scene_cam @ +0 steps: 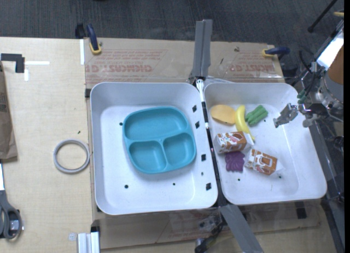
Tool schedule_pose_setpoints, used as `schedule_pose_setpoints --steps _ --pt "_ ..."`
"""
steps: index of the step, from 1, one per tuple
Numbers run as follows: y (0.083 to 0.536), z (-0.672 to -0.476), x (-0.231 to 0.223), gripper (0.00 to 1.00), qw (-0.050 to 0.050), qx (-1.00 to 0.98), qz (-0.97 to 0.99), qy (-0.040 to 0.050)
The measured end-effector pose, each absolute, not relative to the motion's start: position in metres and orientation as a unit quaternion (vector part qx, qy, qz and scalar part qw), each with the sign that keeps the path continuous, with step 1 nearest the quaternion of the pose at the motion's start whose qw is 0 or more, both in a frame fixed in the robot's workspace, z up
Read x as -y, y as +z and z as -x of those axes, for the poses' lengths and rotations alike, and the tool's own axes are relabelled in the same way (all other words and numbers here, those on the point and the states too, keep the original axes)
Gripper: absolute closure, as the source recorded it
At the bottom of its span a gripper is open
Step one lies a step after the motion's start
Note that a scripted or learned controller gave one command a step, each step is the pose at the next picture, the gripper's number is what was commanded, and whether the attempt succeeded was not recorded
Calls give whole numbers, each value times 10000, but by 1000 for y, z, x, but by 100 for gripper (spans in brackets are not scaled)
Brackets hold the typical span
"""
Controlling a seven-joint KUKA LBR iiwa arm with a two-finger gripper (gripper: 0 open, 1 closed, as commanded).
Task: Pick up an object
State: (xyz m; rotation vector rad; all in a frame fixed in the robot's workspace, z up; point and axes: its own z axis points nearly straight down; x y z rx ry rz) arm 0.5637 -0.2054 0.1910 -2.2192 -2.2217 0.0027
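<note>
Gripper (285,116) seen at right bin (306,186) edge, finger state cannot be told, nothing held | step judged: approach | toys clustered mid-bin, green toy (256,115) nearest | descent over it required next

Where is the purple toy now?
The purple toy lies in the right bin, between two small snack packs.

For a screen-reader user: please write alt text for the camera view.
A gripper hangs over the right bin, beside toy foods: a banana, green vegetable and small cartons. The left bin holds a blue tray.
</note>
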Motion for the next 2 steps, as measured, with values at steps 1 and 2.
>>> schedule_pose_setpoints --steps 1,2 --pt "164 -611 196 0 4 6270 7790 14" --pt "129 -643 118 0 7 6390 7692 13"
